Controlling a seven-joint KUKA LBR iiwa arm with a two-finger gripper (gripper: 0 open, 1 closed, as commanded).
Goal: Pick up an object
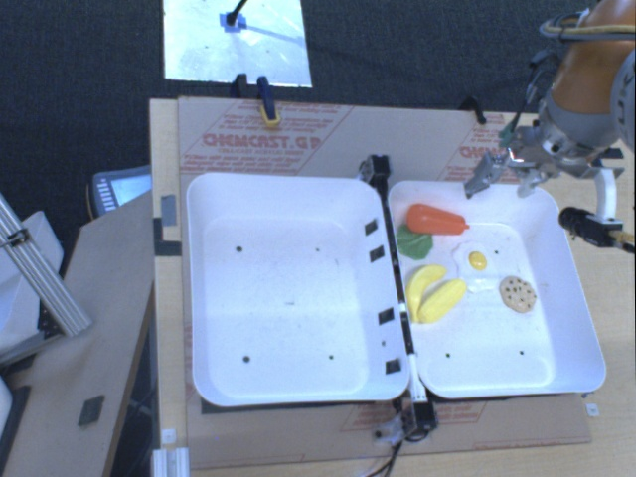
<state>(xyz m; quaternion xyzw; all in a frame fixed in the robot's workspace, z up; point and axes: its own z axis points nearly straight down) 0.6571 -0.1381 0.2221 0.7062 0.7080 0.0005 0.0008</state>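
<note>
Nearest, a cookie (517,293) lies at four o'clock of a fried egg (477,260). At one o'clock, the claw (504,174) hangs open, holding nothing.

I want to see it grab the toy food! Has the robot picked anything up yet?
Not yet. The claw hangs over the back edge of the right bin with nothing between its fingers. The carrot, fried egg, banana and cookie all lie in that bin. Reaching down, grabbing and lifting are left.

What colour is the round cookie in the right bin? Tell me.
Tan with dark specks, the cookie, in the camera view.
</note>
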